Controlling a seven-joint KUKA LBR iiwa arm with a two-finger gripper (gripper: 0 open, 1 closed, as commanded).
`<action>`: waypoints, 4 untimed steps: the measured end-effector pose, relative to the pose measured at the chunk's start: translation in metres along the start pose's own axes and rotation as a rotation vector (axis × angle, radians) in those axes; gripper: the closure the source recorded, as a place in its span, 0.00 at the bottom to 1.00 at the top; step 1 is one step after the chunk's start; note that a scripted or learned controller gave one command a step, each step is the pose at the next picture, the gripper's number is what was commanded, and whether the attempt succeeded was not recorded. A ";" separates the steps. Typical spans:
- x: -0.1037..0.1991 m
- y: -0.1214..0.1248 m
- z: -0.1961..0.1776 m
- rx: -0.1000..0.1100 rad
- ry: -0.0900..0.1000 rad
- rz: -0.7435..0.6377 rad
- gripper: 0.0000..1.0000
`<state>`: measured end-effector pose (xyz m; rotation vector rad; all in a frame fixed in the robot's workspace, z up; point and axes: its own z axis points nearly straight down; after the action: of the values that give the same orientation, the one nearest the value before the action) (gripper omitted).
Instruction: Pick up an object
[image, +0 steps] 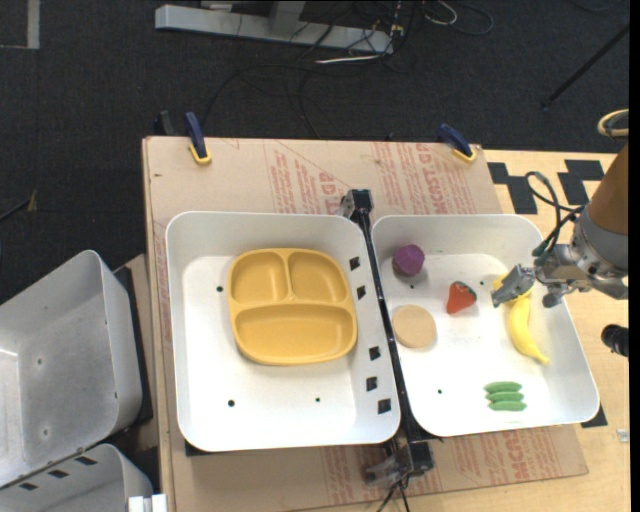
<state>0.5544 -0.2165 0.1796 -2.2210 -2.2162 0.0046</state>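
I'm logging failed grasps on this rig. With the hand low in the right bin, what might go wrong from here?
1. The hand sits at the top end of the banana, near the right bin's wall; a grasp at that curved tip may slip off.
2. The strawberry lies just left of the hand, so a sideways approach could knock it.
3. The banana might get pushed against the wall rather than lifted.

Two white bins (190, 330) sit side by side on the tabletop (300, 175). One yellow tray (293, 306), split into three compartments. One banana (524, 327), one strawberry (460, 297), one purple fruit (408, 260), one tan round disc (414, 327), one green pea-pod piece (505, 395). Two blue-and-yellow clamps (197, 138). One arm (608, 235), one tool (522, 284).
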 end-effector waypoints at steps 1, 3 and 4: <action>-0.001 0.004 0.062 -0.004 -0.001 -0.001 0.00; 0.000 0.005 0.076 -0.008 -0.003 -0.001 1.00; 0.001 0.001 0.032 -0.009 -0.003 -0.003 1.00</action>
<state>0.5554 -0.2152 0.1472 -2.2229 -2.2255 -0.0023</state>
